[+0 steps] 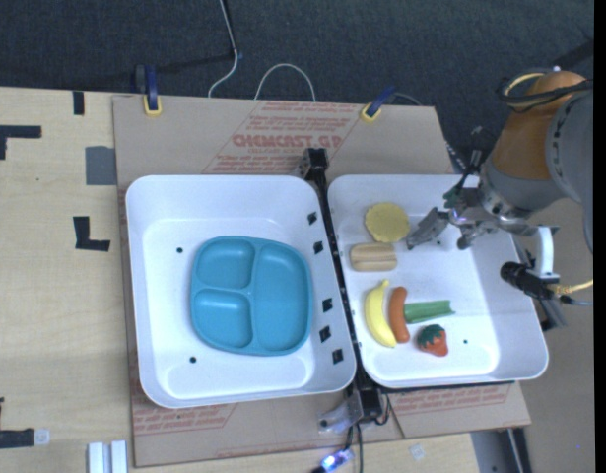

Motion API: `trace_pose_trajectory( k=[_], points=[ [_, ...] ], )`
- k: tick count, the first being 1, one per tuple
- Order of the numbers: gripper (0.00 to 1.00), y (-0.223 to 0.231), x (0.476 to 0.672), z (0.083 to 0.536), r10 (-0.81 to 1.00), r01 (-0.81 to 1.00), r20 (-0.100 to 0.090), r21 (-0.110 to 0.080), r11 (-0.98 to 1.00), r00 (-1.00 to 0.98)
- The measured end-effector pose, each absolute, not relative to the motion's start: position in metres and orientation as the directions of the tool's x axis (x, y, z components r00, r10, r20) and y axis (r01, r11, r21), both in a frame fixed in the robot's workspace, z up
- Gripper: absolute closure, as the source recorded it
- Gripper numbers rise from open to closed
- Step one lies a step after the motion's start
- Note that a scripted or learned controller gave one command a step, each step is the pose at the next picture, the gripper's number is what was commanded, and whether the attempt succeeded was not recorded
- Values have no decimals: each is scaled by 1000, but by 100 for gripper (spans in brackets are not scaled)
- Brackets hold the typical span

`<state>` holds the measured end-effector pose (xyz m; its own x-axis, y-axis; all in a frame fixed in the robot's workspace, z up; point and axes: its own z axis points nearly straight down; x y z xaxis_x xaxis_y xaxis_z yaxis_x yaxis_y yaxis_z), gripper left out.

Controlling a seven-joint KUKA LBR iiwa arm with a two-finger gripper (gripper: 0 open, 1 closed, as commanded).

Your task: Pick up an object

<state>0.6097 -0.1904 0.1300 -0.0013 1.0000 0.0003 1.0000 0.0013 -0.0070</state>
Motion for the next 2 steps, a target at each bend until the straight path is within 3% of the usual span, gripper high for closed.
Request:
trace_pose_trajectory(
  k=[1, 2],
  points=[
    [0, -190, 610, 82, 1000, 1000, -2, 0, 2, -2],
    [100, -190, 611, 97, 1000, 1000, -4, 3, 3, -3]
  ],
)
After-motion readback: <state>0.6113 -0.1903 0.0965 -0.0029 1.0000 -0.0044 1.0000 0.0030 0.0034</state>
